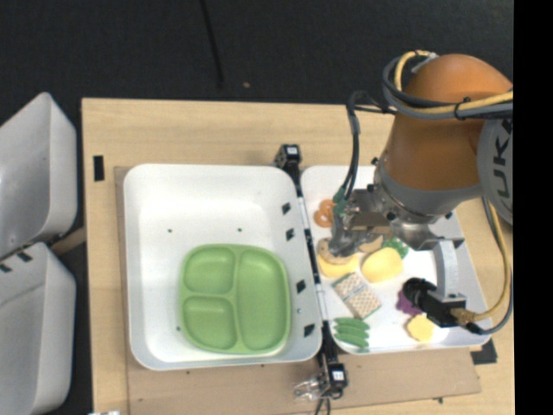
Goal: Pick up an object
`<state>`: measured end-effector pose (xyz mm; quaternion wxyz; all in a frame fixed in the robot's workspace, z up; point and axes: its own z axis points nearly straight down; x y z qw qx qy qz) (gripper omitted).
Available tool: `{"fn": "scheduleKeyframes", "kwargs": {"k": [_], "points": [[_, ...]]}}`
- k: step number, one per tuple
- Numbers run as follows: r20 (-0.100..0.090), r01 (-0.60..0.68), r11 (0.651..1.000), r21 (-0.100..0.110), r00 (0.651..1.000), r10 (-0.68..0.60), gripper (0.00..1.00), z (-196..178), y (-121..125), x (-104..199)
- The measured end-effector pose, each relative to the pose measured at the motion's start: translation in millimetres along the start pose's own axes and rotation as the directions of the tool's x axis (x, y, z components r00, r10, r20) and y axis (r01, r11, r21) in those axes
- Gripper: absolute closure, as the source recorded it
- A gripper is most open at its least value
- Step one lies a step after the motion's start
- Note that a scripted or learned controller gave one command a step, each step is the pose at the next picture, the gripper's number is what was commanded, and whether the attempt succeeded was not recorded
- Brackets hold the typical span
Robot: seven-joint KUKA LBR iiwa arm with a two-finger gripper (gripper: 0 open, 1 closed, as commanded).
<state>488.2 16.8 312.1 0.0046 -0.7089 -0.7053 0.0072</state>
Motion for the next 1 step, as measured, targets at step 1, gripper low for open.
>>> {"fn": "scheduleKeyframes", "kwargs": {"k": [1], "points": [[-0.004, 0.011, 1.000, -0.029, 1.000, -0.011, 1.00, -128.8, 0.7, 36.5]]}}
